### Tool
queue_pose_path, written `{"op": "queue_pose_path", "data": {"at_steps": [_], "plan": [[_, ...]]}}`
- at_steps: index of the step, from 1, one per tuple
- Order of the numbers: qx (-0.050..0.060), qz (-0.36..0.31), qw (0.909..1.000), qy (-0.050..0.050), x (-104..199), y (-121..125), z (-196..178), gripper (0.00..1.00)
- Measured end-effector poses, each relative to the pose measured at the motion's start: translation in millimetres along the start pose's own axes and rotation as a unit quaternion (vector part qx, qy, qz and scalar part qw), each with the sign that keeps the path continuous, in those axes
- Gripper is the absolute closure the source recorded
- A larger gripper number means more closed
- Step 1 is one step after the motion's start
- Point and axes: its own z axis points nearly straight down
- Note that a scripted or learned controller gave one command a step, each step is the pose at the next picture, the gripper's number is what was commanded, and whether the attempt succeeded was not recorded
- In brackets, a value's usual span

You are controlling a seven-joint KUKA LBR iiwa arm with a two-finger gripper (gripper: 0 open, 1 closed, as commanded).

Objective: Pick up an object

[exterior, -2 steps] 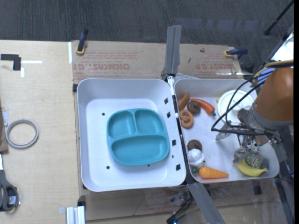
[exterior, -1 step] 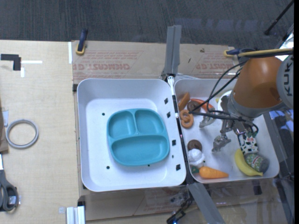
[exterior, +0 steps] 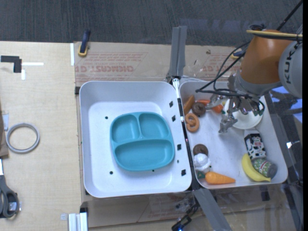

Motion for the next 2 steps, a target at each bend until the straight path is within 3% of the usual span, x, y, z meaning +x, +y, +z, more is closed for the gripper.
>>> {"op": "queue_pose_path", "data": {"at_steps": [1,2], "plan": [[-0.001,0.083,0.9965,0.008,-20,7,1,0.0],[-0.001,0.11,0.994,0.002,53,-60,0,0.0]]}}
